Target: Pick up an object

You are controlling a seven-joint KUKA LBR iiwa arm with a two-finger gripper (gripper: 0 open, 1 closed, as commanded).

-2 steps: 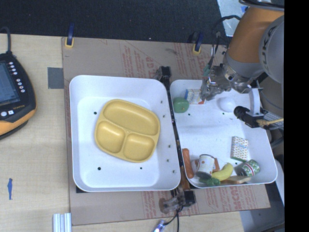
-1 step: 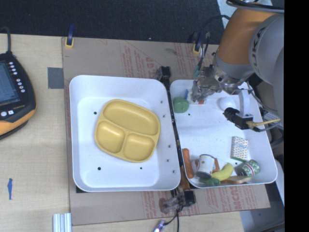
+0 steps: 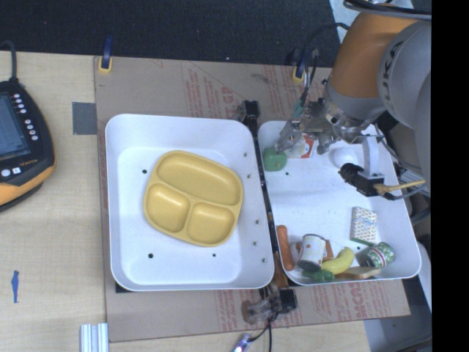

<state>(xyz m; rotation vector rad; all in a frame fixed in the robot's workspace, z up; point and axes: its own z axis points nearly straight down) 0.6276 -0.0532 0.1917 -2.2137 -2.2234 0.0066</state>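
— Where was the grey arm's two-finger gripper point(image 3: 292, 139)?

— Low over the far left corner of the right white bin point(image 3: 322, 196), just beside a small green round object point(image 3: 275, 160) — whether its jaws were apart or together could not be told.

— And elsewhere?

— A yellow three-compartment plastic tray point(image 3: 193, 197) lay mid-way in the left white bin point(image 3: 132, 262). Along the right bin's near edge sat an orange carrot point(image 3: 283, 244), a white mug point(image 3: 311, 250), a yellow banana point(image 3: 338, 261) and a small patterned packet point(image 3: 363, 224).

End effector point(image 3: 292, 139) low in right bin point(image 3: 322, 196), far-left corner, beside green object point(image 3: 275, 160); yellow tray point(image 3: 193, 196) in left bin point(image 3: 124, 196).
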